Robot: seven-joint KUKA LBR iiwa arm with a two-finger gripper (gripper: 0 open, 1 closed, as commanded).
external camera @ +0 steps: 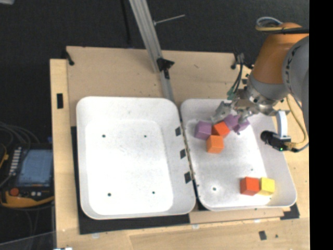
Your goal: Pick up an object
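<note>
A: Where are the jaws (232, 114)?
B: Over the right bin's (270, 155) far end, right above an orange block (220, 128). I cannot tell their state.
A: Neighbours?
B: A purple block (203, 130) touches that orange block's left; another orange block (215, 144) sits just below.

Just below the grey tool (232, 110) lie a purple block (203, 130) and two orange blocks (220, 128) (215, 144); another purple block (241, 123) sits right beside the tool. Farther below it are a red-orange block (250, 185) and a yellow block (267, 185). Both bins (130, 108) (270, 160) are white, faintly speckled. The desk (114, 72) is pale tan. The arm's band (273, 53) above the tool is orange.
</note>
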